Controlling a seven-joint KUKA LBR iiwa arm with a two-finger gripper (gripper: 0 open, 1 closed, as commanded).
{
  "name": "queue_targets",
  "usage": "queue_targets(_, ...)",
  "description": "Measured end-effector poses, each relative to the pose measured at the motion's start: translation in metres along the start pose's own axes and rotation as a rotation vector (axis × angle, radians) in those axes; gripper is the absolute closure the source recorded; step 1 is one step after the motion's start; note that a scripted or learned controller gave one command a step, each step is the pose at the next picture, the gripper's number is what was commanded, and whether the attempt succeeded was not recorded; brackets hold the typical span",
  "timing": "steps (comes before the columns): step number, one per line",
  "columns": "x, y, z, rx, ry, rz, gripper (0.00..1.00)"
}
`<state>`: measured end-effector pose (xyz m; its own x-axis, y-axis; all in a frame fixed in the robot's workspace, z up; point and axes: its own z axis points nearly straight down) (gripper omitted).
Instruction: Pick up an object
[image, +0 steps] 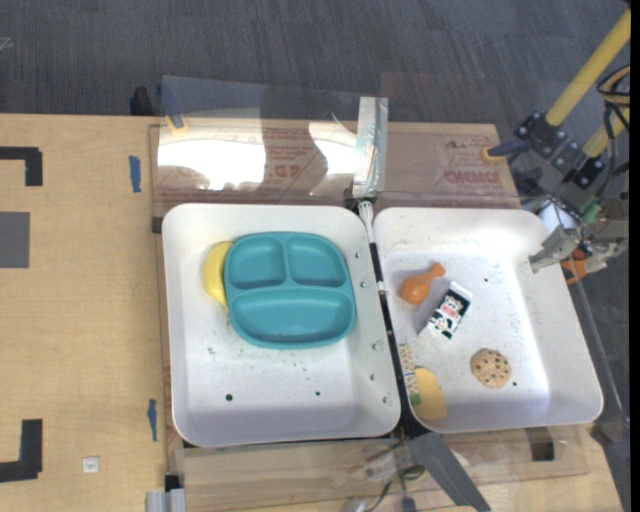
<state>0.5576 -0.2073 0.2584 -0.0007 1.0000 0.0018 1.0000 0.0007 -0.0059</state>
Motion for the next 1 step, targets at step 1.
queue_targets(1,0.0443,0.0851,0.1177,0.012,0.003,0.089,0.0)
